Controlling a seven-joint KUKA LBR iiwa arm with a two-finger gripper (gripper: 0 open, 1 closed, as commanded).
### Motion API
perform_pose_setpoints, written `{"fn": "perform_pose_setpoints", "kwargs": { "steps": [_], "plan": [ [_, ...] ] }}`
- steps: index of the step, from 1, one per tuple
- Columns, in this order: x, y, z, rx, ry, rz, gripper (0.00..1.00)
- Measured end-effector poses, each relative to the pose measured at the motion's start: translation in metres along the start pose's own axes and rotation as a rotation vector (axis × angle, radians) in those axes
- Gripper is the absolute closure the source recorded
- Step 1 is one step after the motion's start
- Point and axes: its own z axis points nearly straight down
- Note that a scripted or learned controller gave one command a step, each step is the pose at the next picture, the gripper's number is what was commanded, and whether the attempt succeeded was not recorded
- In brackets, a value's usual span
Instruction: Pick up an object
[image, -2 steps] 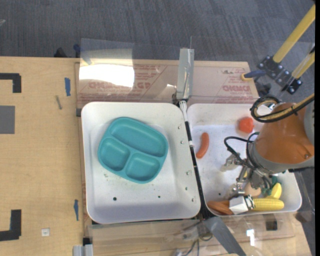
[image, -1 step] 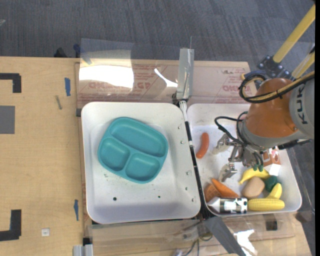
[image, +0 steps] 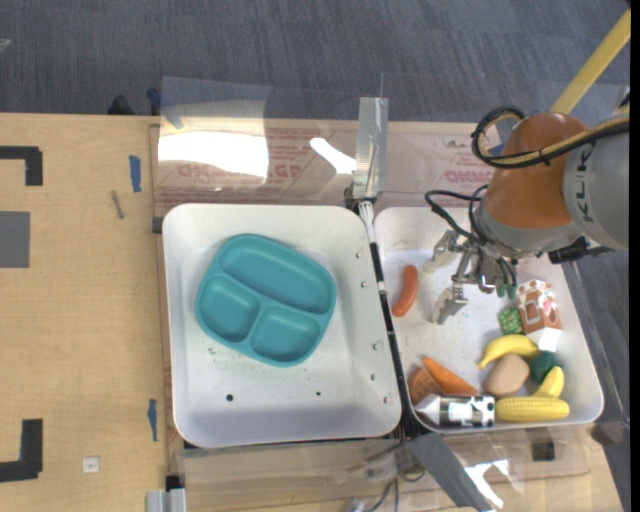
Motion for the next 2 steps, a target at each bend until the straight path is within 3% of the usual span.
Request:
{"fn": "perform_pose_setpoints", "kwargs": {
  "steps": [1, 2],
  "plan": [
    [0.0082, 0.0153, -0.0004, 0.001, 0.002, 0.068, 0.00],
    [0.0138, 0.0110, -0.0005, 0.000, 0.004, 0.399, 0.00]
  ]
}}
